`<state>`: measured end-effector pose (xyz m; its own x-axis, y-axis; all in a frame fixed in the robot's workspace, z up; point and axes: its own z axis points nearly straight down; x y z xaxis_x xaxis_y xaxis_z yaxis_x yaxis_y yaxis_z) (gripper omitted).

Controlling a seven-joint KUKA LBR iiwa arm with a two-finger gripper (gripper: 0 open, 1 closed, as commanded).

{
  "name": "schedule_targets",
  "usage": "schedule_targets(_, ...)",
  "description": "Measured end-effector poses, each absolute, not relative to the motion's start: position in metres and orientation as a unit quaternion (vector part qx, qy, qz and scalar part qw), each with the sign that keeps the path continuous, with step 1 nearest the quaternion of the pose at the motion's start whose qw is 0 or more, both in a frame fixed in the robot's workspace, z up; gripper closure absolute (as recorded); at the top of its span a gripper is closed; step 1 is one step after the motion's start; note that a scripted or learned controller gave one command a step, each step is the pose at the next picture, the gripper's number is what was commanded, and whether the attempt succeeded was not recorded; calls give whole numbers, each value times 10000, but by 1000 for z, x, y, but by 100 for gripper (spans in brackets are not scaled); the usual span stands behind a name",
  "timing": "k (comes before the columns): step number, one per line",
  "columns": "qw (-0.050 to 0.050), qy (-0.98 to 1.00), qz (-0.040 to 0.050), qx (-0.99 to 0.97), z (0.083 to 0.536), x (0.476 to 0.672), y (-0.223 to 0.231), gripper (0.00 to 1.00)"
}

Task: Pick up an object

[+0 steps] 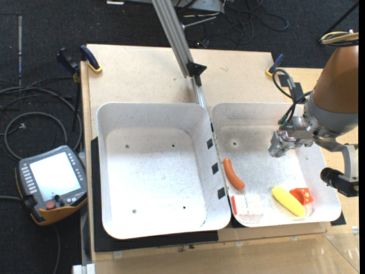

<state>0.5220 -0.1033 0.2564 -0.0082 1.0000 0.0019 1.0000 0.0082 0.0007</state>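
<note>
Below and to the left of the jaws (278, 147) lay an orange sausage-shaped piece (233, 173), slanted on the floor of the right bin (251, 116), well apart from the fingertips. Whether the jaws stood wide or narrow could not be told from this slanted view; nothing showed between them.

Four loose things lay in that bin, one of each: the orange piece, a yellow banana-shaped piece (288, 201), a small red piece (303, 196) touching the banana's far side, and a white packet with red marking (247, 205) near the front rim. The left bin (114, 116) sat beside it on the bench (142, 67).

All four looked like light toy items. The orange piece and the banana seemed stiff, smooth and rounded — likely to roll or squirt sideways unless pinched across the narrow middle, square to their long axis. The packet looked flat and thin, hard to get fingers under. The red piece, crowded against the banana, seemed the awkward choice — the orange piece, lying clear of its neighbours, appeared the easiest to take.
</note>
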Motion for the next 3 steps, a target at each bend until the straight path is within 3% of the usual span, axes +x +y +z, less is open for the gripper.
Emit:
schedule_targets(1, 13, -7100, 0, -7042, 241, 520, -50, 100)
schedule_targets(3, 5, -7105, -6, -7037, 251, 519, 59, 100)
